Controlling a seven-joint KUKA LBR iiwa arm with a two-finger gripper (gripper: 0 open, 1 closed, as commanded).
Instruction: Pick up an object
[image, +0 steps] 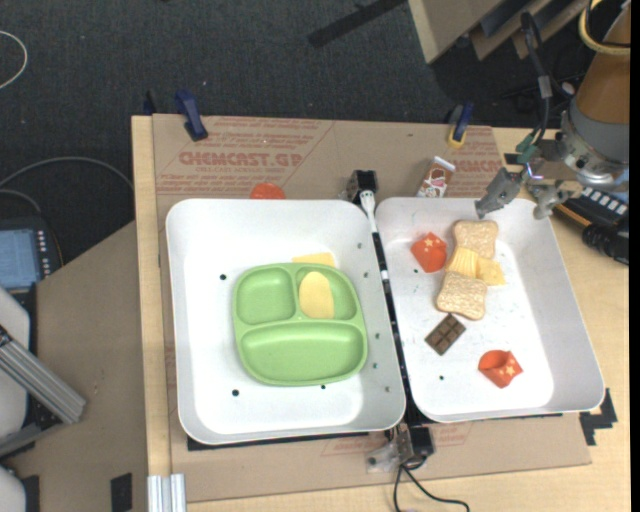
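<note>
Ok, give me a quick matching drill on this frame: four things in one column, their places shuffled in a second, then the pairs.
Things:
1. yellow piece
2. brown bar
3. green tray
4. gripper

Places:
A. middle of the left bin
B. over the right bin's far edge
C. upper right compartment of the tray
D. right bin floor, below the bread slices

Pairs: 1-C, 2-D, 3-A, 4-B

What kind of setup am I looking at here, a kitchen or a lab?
Likely a lab test bench: two white bins on clamped cardboard, toy food such as the bread slices, and loose cables.
</note>
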